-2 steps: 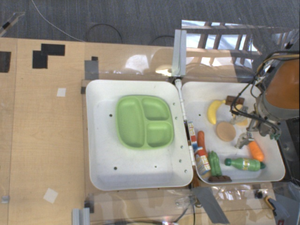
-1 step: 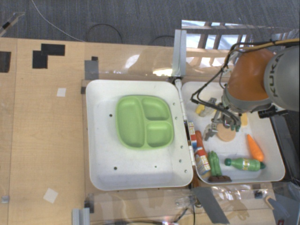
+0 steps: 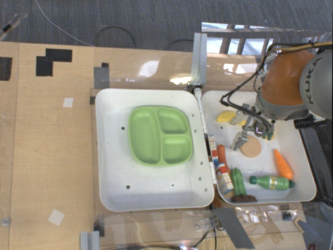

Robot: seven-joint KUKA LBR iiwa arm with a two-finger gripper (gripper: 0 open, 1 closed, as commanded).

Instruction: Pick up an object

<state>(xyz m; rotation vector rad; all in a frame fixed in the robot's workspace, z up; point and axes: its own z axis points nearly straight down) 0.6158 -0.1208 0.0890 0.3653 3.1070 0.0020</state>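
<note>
My gripper (image 3: pixel 250 138) hangs low in the right bin (image 3: pixel 307 191), with the orange-banded wrist (image 3: pixel 283 85) above it. Its fingers stand open, one grey fingertip (image 3: pixel 239 141) on the left and the other near the right. A tan round disc (image 3: pixel 252 149) lies just below and between them, with nothing held. A yellow banana-like piece (image 3: pixel 226 117) lies to the gripper's upper left. An orange carrot (image 3: pixel 283 164) and a green bottle (image 3: pixel 271 182) lie to its lower right.
A red bottle (image 3: pixel 222 158), a dark green item (image 3: pixel 238 180) and a brown piece (image 3: pixel 243 197) lie along the right bin's lower left. The left bin (image 3: pixel 114 186) holds a green divided plate (image 3: pixel 159 135). A metal divider (image 3: pixel 204 139) separates the bins.
</note>
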